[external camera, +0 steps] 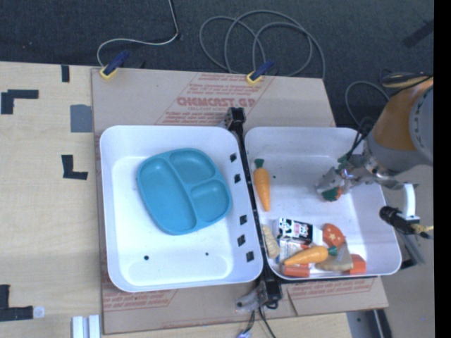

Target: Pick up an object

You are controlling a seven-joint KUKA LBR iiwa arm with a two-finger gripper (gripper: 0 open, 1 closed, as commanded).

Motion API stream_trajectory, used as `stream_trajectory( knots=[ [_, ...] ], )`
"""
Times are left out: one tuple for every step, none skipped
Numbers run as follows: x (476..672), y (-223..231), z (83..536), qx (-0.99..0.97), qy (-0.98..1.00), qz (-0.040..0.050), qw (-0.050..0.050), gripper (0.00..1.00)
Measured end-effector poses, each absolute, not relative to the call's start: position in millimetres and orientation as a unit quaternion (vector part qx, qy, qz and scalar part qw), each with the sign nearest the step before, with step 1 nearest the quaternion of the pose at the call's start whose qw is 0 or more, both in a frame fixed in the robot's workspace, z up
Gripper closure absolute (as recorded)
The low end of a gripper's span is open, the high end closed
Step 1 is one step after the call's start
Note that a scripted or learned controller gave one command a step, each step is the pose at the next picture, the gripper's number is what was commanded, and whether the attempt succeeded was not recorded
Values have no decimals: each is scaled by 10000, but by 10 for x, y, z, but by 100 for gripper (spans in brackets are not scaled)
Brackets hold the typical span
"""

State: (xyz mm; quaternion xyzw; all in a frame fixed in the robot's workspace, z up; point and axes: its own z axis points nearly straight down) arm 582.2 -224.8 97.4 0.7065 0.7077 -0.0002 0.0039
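My gripper (331,186) hangs low over the middle of the right bin (303,141), on the grey arm (402,136) that reaches in from the right. A small dark green thing (330,195) lies right at its tip; I cannot tell whether it is held. An orange carrot (262,187) lies by the bin's left wall. Along the front of the bin sit a black-and-white carton (294,229), a red tomato (332,235), a second carrot (305,256) and a beige piece (270,239).
The left bin (120,189) holds a blue divided plate (184,189). A black divider (243,189) runs between the bins. Cables (254,44) loop on the dark floor behind the bench.
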Motion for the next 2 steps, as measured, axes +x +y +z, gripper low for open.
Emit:
stream_trajectory(
  knots=[
    [6253, -1591, 867, 7059, 7083, 18, 19, 100],
    [6199, -770, 1911, 7058, 7084, 18, 13, 100]
  ],
)
